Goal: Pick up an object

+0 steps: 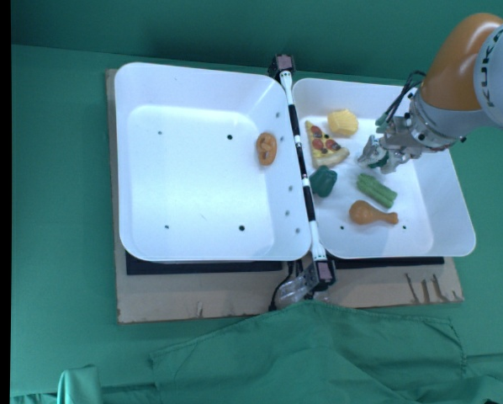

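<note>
The right bin (453, 225) holds several toy foods. There is a pizza slice (325, 144), a yellow lump (342, 123), a dark green pepper (323, 181), a light green pod (376, 189) and an orange drumstick (372, 215). A small orange piece (267, 148) lies against the right wall of the left bin (150, 99). My gripper (378, 157) hangs over the right bin, just above the pod's upper end and right of the pizza slice. Its fingers look spread, and I see nothing held between them.
A black-and-white hinge bar (302, 171) runs between the two bins. Both bins sit on a cardboard sheet (167, 305) on green cloth. A fold of cloth (319, 352) bunches at the front.
</note>
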Available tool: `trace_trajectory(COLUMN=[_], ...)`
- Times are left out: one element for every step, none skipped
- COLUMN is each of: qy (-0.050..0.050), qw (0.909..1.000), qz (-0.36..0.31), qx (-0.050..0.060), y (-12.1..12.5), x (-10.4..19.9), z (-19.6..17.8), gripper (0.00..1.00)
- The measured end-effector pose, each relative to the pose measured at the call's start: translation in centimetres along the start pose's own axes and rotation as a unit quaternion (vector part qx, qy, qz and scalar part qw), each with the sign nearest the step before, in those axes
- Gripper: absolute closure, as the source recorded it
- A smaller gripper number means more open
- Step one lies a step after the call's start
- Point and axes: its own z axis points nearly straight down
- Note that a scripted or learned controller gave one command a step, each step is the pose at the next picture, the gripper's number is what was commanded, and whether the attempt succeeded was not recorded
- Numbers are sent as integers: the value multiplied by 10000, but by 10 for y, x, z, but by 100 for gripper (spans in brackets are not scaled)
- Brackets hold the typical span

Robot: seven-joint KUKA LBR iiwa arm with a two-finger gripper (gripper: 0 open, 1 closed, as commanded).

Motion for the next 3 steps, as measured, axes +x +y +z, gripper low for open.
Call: trace_trajectory(qy=[22,20,43], qw=[10000,9999,9999], qz=[-39,-80,-43], qx=[71,61,125], y=[-1,3,-3], x=[3,2,63], z=[-48,-115,-80], gripper=[100,100,100])
